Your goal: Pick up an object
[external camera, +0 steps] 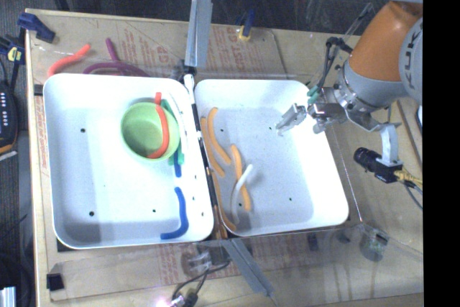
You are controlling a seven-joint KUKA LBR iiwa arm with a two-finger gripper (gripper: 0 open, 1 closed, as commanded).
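The gripper (291, 118) hangs over the upper right part of the right bin (316, 190), its pale fingers small and blurred against the white floor, so whether they are spread or closed cannot be told; nothing is seen between them. The arm (384, 39) is cut off at the picture's right. Orange strips (215, 147) and a white strip (241, 183) lie along that bin's left side, well apart from the gripper. In the left bin (72, 176), a green bowl (147, 129) with a red strip (164, 126) across it partly hides a green piece, and a blue strip (180, 216) lies near the lower wall.
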